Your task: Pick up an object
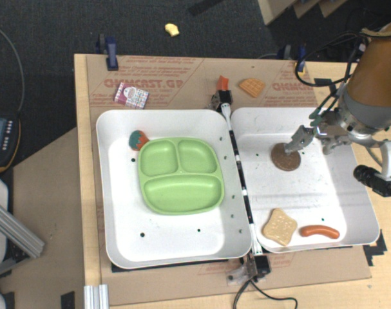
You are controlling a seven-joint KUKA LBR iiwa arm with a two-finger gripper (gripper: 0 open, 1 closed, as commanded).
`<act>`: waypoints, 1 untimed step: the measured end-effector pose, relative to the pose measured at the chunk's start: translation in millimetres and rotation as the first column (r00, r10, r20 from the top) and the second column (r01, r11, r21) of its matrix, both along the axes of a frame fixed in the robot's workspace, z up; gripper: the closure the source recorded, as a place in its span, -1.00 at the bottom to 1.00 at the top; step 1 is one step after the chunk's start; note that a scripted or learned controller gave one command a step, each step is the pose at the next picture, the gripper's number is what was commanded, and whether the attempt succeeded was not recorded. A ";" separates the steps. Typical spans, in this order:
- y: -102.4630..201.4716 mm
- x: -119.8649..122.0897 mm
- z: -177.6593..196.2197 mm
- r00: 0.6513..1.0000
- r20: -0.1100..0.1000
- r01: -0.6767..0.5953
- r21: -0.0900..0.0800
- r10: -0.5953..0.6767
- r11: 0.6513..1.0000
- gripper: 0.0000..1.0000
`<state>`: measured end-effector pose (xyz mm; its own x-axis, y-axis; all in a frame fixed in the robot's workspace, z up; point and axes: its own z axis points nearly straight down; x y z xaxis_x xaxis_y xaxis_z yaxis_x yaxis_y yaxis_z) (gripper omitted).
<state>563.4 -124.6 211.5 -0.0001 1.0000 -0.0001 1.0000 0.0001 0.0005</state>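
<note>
The right bin (350,192) holds a brown round patty (286,158), a tan slice of toast (279,226) and a red sausage (321,232). My gripper (315,142) hangs over the upper part of this bin, just right of the patty. It is open and nothing sits between its fingers. The left fingertip (297,143) reaches the patty's upper right edge; I cannot tell if it touches. In the left bin (118,198) lie a green divided plate (180,175) and a small red and teal object (138,140).
Between the bins runs a raised divider (239,179). On the cardboard behind them lie a waffle-like cracker (251,87), a pink card (131,94) and an orange-black clip (222,92). Blue clamps (110,51) grip the bench's back edge. A black part (374,179) juts over the right bin's rim.
</note>
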 end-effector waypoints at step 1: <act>-0.7 21.0 -132.2 1.000 -0.002 -0.001 -0.002 0.001 1.000 -1.00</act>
<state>584.4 -125.3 79.3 -0.0010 1.0000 -0.0017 1.0000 0.0010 -0.0017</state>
